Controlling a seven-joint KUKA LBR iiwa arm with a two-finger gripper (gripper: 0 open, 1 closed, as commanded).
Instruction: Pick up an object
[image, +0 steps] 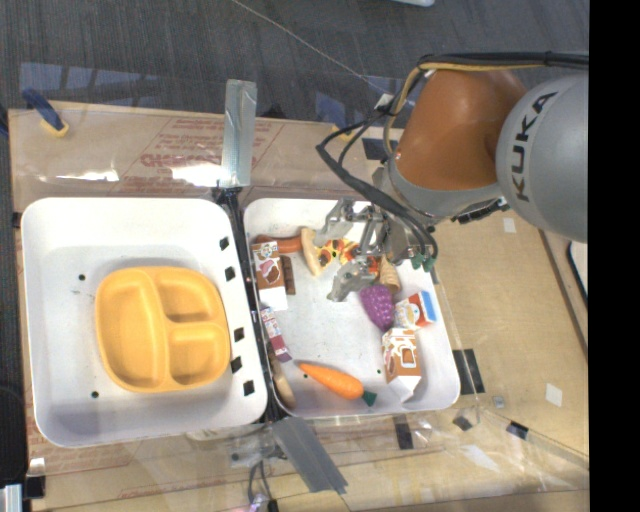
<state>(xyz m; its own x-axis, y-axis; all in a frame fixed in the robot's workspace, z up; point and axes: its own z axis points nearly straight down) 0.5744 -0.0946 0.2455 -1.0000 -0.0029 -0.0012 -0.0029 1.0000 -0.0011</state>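
Gripper (352, 262) is lowered beside the grapes (377, 305) among toys for a pick; finger state cannot be told.

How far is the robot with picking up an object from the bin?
Done: the arm has reached into the right bin, with its hand low over the toy food. In hand: nothing is visibly gripped; the hand sits beside the pizza slice and above the purple grapes. Left: a grasp and a lift. The carrot and small carton lie untouched, and the yellow tray sits in the left bin.
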